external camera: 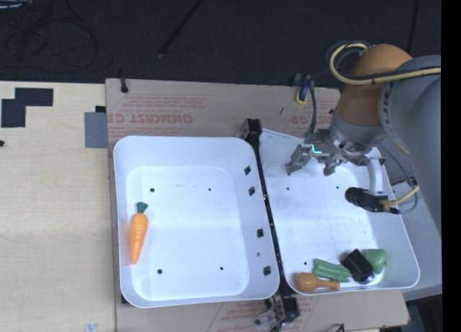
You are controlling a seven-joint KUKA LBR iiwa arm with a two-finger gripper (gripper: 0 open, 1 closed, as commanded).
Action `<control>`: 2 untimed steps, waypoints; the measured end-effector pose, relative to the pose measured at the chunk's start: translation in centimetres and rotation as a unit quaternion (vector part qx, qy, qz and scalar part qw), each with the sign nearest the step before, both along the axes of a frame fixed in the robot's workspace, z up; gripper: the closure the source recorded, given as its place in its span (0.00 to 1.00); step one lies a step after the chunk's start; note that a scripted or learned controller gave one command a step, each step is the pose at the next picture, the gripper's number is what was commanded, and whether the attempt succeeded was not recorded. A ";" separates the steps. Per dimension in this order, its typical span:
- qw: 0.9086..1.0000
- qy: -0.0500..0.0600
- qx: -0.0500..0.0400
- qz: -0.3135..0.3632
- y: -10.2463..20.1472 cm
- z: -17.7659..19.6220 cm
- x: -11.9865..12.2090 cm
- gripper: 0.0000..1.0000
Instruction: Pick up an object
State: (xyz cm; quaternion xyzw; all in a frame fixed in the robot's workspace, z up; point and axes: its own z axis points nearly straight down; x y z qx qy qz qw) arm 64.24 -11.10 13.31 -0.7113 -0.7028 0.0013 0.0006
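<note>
An orange carrot (137, 233) with a green top lies at the left side of the left bin (184, 152). In the right bin (317, 215), along the front edge, lie a tan pear-shaped piece (315, 282), a green bean-like piece (331, 271), a black block (357, 265) and a light green piece (375, 257). My gripper (315, 164) hangs over the back of the right bin, open, with nothing between its spread fingers. It is well apart from the objects at the front.
A black divider (262, 201) runs between the two bins. A black dark piece (366, 198) with a yellow cable hangs off the arm at the right bin's right side. Cardboard lies under both bins; a wooden bench top extends to the left.
</note>
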 end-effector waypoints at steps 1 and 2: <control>1.000 -0.001 0.000 -0.001 -0.1 1.0 0.0 1.00; 1.000 0.000 0.000 -0.001 -0.1 1.0 0.0 0.00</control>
